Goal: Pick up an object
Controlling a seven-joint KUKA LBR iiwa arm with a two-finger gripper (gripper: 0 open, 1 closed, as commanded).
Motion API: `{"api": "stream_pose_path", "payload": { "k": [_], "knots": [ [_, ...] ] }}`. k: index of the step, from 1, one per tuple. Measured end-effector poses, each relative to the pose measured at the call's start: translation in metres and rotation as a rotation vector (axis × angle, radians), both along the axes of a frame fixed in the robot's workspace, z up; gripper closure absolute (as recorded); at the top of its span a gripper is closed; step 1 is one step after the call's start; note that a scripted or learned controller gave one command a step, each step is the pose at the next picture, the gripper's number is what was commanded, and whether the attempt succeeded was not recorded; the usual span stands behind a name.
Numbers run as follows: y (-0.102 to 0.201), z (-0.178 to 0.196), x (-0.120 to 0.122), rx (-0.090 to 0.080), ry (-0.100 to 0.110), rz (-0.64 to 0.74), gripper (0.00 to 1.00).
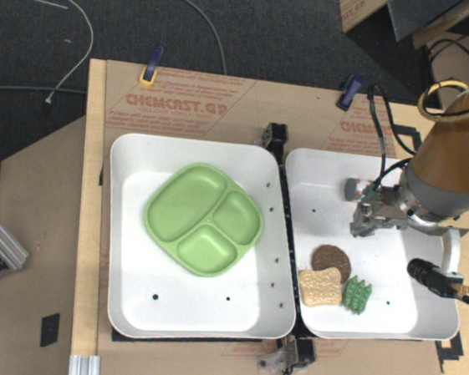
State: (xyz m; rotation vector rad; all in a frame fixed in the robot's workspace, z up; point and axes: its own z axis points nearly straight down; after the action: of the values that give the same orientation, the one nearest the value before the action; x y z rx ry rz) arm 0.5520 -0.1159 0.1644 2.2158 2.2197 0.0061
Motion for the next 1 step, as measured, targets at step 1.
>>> {"api": "stream_pose_path", "payload": {
  "k": [1],
  "knots": [
    [-0.0106, 0.0544, 0.0038, -0.001, -0.001, -0.001, 1.00]
  ]
}}
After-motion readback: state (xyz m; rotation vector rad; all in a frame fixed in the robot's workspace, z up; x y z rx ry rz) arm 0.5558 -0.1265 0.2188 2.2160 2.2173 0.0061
